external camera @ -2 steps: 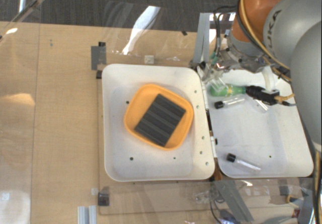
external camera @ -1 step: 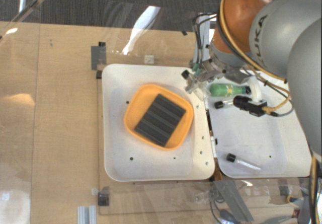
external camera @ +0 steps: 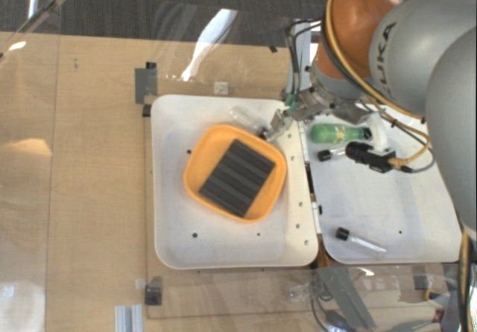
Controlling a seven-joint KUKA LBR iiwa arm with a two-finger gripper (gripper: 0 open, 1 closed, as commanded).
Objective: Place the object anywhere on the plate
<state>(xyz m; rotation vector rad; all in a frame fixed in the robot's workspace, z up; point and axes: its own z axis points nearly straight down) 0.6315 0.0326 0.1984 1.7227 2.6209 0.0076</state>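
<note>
An orange square plate (external camera: pixel 195 168) lies in the middle of the left bin (external camera: pixel 171 233). A dark grey ribbed slab (external camera: pixel 237 177) rests flat on the plate, tilted diagonally. My gripper (external camera: pixel 274 124) hangs at the far right corner of the left bin, just beyond the plate's far right corner and apart from the slab. Nothing shows between its tips.
In the right bin (external camera: pixel 417 233) a green bottle (external camera: pixel 335 133) lies on its side under the wrist. A small clear tube with a black cap (external camera: pixel 356 239) lies near the front. A faint clear item (external camera: pixel 244 113) sits by the left bin's far wall.
</note>
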